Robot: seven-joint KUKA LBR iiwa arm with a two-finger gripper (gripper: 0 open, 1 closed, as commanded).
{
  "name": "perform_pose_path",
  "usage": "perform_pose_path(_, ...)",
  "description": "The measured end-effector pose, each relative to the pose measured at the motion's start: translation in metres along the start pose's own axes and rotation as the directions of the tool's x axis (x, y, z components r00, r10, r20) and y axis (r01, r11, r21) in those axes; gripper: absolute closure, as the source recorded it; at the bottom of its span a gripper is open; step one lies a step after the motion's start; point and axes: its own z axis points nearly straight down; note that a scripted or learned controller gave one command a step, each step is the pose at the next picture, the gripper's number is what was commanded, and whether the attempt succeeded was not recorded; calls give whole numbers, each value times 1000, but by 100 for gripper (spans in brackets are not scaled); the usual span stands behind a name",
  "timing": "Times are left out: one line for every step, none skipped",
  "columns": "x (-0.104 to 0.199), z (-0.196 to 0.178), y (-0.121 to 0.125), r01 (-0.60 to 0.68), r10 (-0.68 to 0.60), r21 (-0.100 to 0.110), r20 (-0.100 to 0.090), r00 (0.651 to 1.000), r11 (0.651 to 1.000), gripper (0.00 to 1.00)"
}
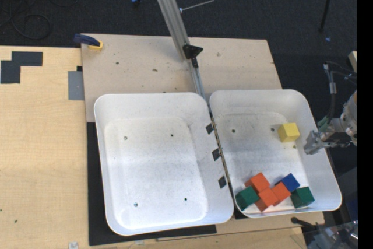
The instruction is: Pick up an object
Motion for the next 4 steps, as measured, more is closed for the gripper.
perform_pose_path(1,27,0,-2,2,9,-3,1000,1000,100)
perform_pose_path(50,14,18,4,-4,5,-4,1000,1000,100)
perform_pose_path(110,13,34,4,-4,6,-4,1000,1000,100)
perform_pose_path(152,18,47,2,-2,7,-4,1000,1000,100)
